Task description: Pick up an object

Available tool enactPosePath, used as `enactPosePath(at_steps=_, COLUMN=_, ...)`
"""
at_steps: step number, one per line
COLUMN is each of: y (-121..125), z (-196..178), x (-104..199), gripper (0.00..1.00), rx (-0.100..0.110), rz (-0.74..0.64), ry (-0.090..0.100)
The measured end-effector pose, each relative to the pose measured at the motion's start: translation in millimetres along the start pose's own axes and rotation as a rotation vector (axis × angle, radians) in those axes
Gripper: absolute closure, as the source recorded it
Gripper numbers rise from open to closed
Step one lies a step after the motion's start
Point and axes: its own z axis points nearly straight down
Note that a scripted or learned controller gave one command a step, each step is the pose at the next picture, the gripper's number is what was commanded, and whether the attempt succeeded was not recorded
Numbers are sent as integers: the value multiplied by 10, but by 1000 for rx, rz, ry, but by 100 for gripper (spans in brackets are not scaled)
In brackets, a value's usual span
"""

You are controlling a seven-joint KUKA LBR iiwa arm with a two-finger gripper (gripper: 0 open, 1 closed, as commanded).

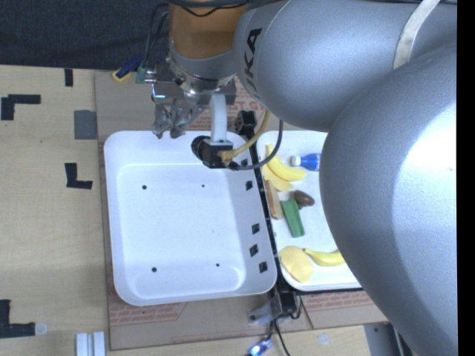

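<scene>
The grey metal hand (169,122) is seen at the top of the frame, over the far rim of the left white plastic bin (119,221). Whether it is gripping cannot be told. Nothing is seen held. The yellow toy banana (284,170) and the green stick (292,218) are left in the right white bin (315,282). The pick is judged not yet done.

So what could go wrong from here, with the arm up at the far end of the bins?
1. The gripper hangs by the left bin's far rim, while the banana, green block and lemon-like fruit lie in the right bin; a descent here likely grabs nothing.
2. Going lower, it could hit that rim.
3. The arm hides much of the right bin.
</scene>
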Motion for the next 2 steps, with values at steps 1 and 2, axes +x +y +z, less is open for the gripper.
enactPosePath(at_steps=1, y=434, z=-744, x=72, gripper=100, rx=-26, rz=-2, ry=8)
enactPosePath(at_steps=2, y=247, z=-1299, x=64, gripper=100, rx=-23, rz=-1, ry=9)
